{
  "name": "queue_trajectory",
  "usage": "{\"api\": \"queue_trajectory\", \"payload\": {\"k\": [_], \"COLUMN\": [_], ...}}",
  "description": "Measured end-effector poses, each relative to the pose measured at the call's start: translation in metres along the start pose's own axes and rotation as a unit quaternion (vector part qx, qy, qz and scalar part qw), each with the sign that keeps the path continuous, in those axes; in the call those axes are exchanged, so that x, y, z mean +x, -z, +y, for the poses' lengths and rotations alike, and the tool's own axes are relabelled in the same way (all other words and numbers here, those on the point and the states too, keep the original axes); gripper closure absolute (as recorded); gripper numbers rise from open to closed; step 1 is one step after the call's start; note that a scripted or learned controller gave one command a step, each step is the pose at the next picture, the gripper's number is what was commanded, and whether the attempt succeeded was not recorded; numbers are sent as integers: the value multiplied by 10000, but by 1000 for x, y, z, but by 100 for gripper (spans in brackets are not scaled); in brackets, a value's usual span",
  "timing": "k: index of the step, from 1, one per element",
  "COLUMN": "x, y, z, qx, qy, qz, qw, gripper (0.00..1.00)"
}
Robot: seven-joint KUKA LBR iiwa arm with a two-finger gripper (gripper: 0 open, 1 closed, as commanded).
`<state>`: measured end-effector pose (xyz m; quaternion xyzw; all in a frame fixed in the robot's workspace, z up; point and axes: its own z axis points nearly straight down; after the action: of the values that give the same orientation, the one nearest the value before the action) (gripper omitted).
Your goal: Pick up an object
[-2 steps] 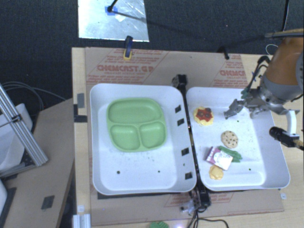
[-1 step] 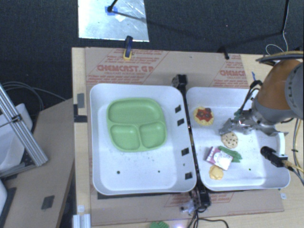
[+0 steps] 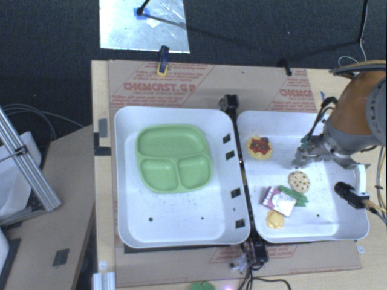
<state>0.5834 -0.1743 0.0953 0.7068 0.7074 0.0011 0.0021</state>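
Note:
The right bin (image 3: 338, 222) holds a red and yellow toy (image 3: 260, 147), a round cookie (image 3: 299, 180), a pink and white packet (image 3: 279, 199) with a green piece (image 3: 295, 195) beside it, and a small yellow item (image 3: 275, 220). My gripper (image 3: 304, 155) hangs low over the right bin, just above and slightly right of the cookie. Nothing shows between its tips.
The left bin (image 3: 130, 222) holds a green divided plate (image 3: 174, 157). A black divider (image 3: 237, 180) runs between the bins. The grey and orange arm (image 3: 360, 116) fills the right side. A metal sheet (image 3: 144, 16) lies beyond the bench.

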Motion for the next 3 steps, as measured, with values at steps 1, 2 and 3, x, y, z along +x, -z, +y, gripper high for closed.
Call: {"api": "queue_trajectory", "payload": {"k": [1, 2, 3], "x": [0, -4, -4], "y": [0, -12, 1], "z": [0, -45, -41], "qx": [1, 36, -2], "qy": [0, -8, -1], "qz": [2, 10, 2], "qw": [10000, 10000, 10000], "gripper": [0, 0, 100]}}
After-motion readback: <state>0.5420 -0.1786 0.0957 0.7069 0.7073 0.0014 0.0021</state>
